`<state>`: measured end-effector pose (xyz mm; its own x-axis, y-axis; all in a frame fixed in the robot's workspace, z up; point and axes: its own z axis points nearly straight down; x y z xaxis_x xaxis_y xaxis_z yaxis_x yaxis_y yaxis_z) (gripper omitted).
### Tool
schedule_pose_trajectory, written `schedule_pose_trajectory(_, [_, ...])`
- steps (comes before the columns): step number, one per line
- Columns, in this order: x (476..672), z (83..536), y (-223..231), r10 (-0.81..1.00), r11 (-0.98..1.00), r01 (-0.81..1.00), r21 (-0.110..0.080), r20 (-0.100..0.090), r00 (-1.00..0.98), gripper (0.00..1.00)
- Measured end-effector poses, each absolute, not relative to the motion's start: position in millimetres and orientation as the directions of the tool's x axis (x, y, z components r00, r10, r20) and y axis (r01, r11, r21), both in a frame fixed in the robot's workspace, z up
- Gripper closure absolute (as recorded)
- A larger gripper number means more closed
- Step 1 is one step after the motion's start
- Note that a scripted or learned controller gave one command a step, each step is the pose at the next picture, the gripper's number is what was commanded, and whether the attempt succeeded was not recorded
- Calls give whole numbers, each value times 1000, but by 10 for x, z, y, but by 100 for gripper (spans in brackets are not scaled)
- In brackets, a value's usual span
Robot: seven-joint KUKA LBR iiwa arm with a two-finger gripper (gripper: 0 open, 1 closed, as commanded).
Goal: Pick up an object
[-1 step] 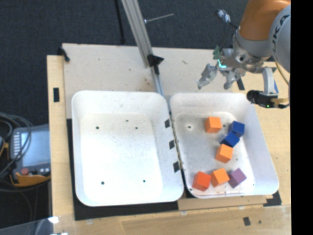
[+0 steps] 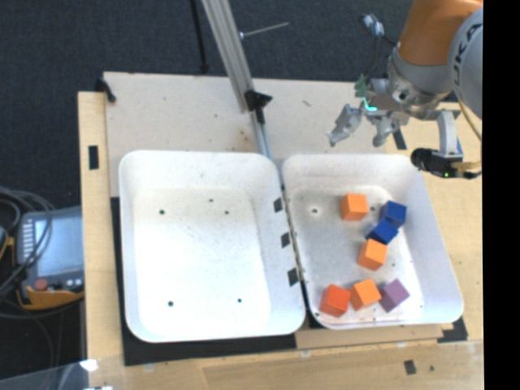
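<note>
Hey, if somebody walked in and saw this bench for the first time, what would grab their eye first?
Probably the bright cluster of blocks in the right bin: four orange blocks, two blue blocks touching each other, and one purple block near the front. Next, the arm's orange band at the top right, with the open gripper hanging above the bin's far edge, holding nothing.
</note>
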<state>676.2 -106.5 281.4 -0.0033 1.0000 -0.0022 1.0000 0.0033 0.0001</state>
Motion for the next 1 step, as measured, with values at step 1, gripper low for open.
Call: schedule_pose_trajectory(1, [6713,2188,-1079,1000,-1,1000,-5,-2,1,0])
